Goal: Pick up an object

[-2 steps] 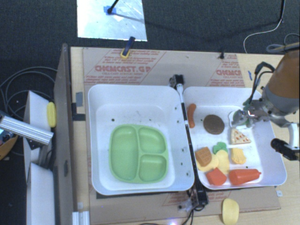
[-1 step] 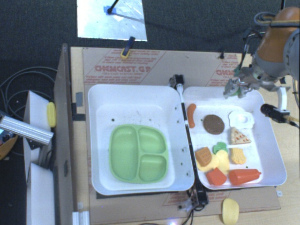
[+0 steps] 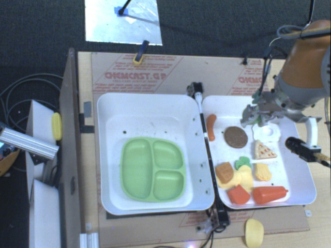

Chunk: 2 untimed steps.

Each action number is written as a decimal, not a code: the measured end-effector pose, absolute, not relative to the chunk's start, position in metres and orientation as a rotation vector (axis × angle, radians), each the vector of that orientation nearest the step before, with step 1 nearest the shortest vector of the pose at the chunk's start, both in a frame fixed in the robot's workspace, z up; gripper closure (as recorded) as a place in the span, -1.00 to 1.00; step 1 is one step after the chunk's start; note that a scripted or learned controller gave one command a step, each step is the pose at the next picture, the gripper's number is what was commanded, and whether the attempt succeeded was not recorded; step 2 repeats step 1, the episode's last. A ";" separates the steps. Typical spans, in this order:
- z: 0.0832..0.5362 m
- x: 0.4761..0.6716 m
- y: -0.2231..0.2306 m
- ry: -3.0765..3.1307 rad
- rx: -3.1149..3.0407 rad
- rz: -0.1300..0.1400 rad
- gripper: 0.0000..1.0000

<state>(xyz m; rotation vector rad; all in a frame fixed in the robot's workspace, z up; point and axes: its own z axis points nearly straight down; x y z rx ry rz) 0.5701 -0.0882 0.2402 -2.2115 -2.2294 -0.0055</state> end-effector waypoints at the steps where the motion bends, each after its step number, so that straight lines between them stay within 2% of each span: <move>1: 0.237 0.582 -0.031 -2.233 -2.211 -0.005 1.00; 2: 0.237 0.582 -0.031 -2.233 -2.211 -0.005 1.00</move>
